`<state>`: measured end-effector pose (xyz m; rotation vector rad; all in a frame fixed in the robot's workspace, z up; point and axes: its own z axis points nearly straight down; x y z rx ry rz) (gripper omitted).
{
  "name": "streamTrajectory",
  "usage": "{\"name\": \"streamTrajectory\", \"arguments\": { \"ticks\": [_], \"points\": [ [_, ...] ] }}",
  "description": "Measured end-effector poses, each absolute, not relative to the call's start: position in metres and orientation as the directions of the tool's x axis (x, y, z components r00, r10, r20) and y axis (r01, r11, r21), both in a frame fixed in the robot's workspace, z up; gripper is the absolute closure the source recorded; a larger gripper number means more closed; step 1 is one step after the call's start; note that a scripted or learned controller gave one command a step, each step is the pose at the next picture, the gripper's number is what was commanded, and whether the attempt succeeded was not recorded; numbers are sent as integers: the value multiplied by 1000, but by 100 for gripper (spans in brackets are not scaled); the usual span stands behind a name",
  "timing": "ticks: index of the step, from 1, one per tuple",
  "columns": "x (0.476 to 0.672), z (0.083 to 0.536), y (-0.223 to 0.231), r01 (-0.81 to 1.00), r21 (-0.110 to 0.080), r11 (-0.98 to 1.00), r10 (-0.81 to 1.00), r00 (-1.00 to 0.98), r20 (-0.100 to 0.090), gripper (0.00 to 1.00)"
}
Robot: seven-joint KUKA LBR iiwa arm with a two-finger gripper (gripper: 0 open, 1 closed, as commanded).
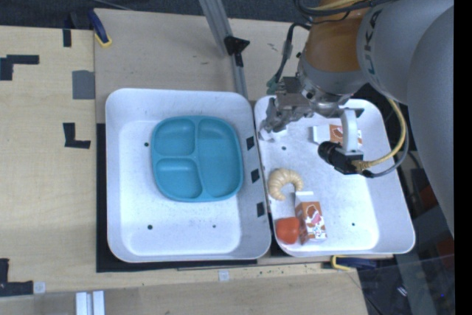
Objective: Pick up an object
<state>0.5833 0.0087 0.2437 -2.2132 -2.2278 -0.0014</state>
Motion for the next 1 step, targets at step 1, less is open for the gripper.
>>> {"name": "streamTrajectory", "arguments": {
  "ticks": [1],
  "points": [
    [601, 242, 54, 1000, -1, 6, 1000, -6, 1, 100]
  ]
}}
